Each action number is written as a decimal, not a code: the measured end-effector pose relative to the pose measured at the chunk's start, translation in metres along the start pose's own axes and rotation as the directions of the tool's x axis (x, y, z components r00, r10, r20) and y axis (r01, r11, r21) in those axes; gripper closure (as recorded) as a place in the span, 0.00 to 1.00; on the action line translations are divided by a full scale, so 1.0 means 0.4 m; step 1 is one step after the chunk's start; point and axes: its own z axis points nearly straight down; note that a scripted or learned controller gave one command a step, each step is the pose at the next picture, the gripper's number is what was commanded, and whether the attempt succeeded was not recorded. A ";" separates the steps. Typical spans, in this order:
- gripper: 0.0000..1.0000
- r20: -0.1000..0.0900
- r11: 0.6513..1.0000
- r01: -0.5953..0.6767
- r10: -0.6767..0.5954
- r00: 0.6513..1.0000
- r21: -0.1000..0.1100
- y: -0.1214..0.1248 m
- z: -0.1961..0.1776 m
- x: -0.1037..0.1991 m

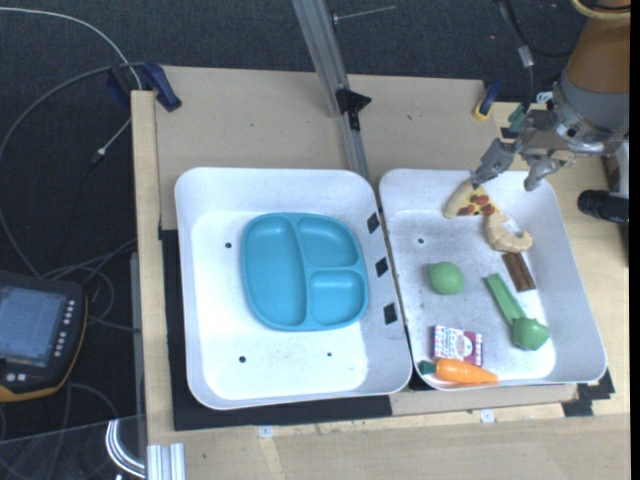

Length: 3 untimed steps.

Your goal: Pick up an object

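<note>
My gripper (512, 171) hangs open over the far edge of the right bin (570, 268), its two fingers spread with nothing between them. Just below its left finger lies a pizza slice (470, 204). Farther down the bin are a beige croissant-like piece (506, 234), a brown chocolate bar (518, 270), a green ball (446, 277), a green scoop-shaped toy (518, 316), a small pink-and-white box (456, 344) and an orange carrot (466, 372).
The left bin (210, 358) holds a blue divided plate (303, 270). A grey metal pole (325, 48) slants down to the gap between the bins. Black clips (381, 265) sit along that gap. A tablet (35, 333) and cables lie off the bench at left.
</note>
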 end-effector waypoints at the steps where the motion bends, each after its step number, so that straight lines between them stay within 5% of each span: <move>1: 0.00 -0.001 1.000 0.000 0.000 1.000 0.002 -0.007 0.114 0.019; 2: 0.00 -0.001 1.000 0.000 0.000 1.000 0.001 -0.003 0.223 0.036; 3: 1.00 -0.001 1.000 0.001 -0.001 1.000 -0.005 0.000 0.189 0.037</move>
